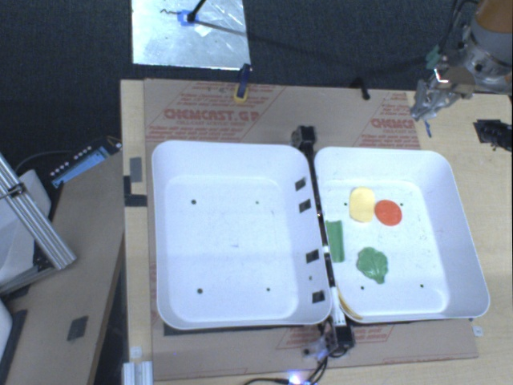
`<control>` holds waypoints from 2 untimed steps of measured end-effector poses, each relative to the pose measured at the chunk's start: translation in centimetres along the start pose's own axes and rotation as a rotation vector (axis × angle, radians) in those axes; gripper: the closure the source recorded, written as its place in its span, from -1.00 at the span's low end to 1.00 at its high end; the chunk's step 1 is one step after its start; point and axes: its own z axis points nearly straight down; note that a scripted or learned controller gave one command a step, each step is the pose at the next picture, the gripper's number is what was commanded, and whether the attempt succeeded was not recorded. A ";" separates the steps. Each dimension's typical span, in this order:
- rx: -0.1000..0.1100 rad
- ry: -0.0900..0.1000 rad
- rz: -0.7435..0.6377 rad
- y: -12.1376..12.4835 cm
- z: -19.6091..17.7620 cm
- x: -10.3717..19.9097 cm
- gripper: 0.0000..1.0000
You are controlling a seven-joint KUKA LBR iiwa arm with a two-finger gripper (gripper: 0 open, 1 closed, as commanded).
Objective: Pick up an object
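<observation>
Pincer (426,109) hovers at one o'clock (grip state unreadable), well off the right bin (449,184); best descend squarely over the yellow piece (362,204) beside the red disc (389,212).

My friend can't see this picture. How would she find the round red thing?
Look at the right white bin of the two side by side. Near the middle of its floor, toward the far side, sits the round red piece, touching a pale yellow piece on its left. It is the only red thing; the others nearby are yellow or green.
</observation>
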 end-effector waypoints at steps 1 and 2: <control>0.006 0.003 -0.002 0.8 -1.9 2.0 1.00; 0.010 0.001 0.005 0.7 0.4 -0.9 1.00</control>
